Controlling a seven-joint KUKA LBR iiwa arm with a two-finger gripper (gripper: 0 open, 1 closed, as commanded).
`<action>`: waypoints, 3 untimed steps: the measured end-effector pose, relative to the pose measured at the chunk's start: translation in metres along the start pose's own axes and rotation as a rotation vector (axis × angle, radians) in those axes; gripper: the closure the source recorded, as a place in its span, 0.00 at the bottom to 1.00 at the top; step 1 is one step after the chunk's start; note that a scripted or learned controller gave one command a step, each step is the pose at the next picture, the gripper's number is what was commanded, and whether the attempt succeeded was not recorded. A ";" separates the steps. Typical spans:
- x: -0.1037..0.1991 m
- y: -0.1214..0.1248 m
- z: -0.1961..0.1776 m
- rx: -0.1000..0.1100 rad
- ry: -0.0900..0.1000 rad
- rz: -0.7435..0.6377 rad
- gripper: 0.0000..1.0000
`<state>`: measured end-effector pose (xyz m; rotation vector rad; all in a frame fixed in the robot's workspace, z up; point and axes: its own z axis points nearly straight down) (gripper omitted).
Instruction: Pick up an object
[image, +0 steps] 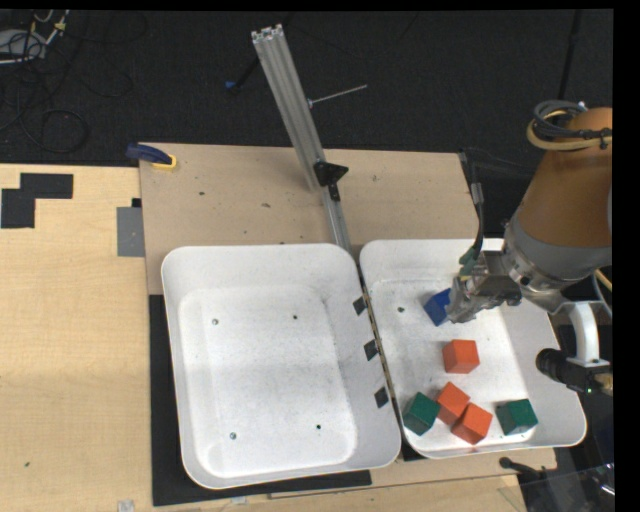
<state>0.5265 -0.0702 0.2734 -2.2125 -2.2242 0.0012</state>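
Note:
In the right bin (400, 262) my gripper (462, 305) hangs low, right beside a blue block (436, 307) that lies just to its left. Whether the block is between the fingers cannot be made out. An orange block (461, 356) sits a little below the gripper. Near the bin's front edge lie two more orange blocks (462, 411) touching each other, with a green block (421, 412) on their left and another green block (517, 416) on their right.
The left bin (270, 365) lies next to the right one, with black clips (372, 350) along the shared edge. A slanted aluminium post (296, 110) rises behind the bins. The arm's orange band (570, 190) fills the right side.

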 end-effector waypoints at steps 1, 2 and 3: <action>0.056 -0.004 0.021 0.002 0.000 0.000 1.00; 0.102 -0.004 0.039 0.003 -0.001 0.001 1.00; 0.154 -0.008 0.033 0.000 -0.001 0.001 1.00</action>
